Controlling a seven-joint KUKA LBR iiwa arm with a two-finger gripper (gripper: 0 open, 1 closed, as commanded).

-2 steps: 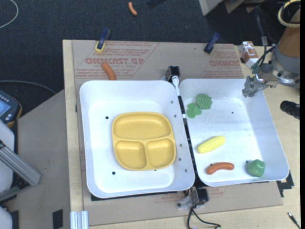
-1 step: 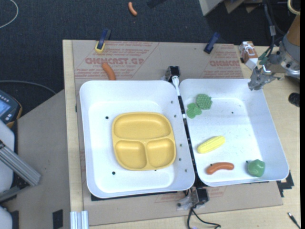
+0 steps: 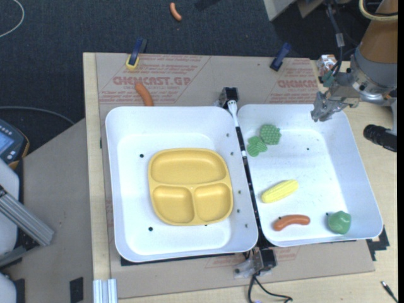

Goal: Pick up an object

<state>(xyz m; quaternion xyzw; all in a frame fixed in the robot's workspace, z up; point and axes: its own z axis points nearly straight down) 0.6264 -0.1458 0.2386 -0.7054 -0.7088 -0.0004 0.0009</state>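
Observation:
The right bin (image 3: pixel 353 163) holds a green broccoli piece (image 3: pixel 264 139) at its left, a yellow corn cob (image 3: pixel 279 190) in the middle, an orange-red sausage (image 3: pixel 291 221) near the front and a green pepper (image 3: pixel 339 222) at the front right. My gripper (image 3: pixel 323 111) hangs over the bin's far right corner, well away from all of these, with nothing seen between its fingers.
The left bin (image 3: pixel 123 169) carries a yellow three-compartment plate (image 3: pixel 189 185). A loose orange sausage (image 3: pixel 144 94) lies on the cardboard behind the left bin, and another (image 3: pixel 175 11) lies on the dark floor. Blue clamps (image 3: pixel 134 53) hold the board's far edge.

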